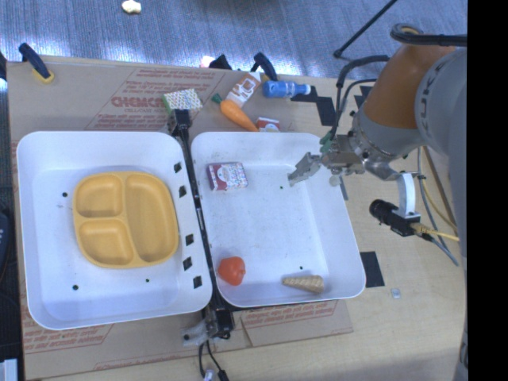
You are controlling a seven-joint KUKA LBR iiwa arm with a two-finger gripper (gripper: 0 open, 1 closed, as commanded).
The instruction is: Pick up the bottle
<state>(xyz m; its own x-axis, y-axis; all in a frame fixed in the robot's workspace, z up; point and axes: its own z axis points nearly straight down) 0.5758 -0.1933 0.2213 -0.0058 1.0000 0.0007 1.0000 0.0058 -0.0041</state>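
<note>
Bottle (284, 89) retrieval is being approached from the wrong side: the blue bottle is lying on its side on the cardboard beyond the bins, outside both, near a carrot (237, 114). The gripper (305, 169) is being held over the right bin (341, 236) near its far right corner, fingers spread and holding nothing. A reach past the bin rim is being called for (judged from this pose), with the fingers set across the bottle's narrow width. The right bin is holding a small red packet (227, 176), a tomato (232, 271) and a cone (305, 282); the left bin (40, 236) is holding a yellow divided tray (125, 217).
</note>
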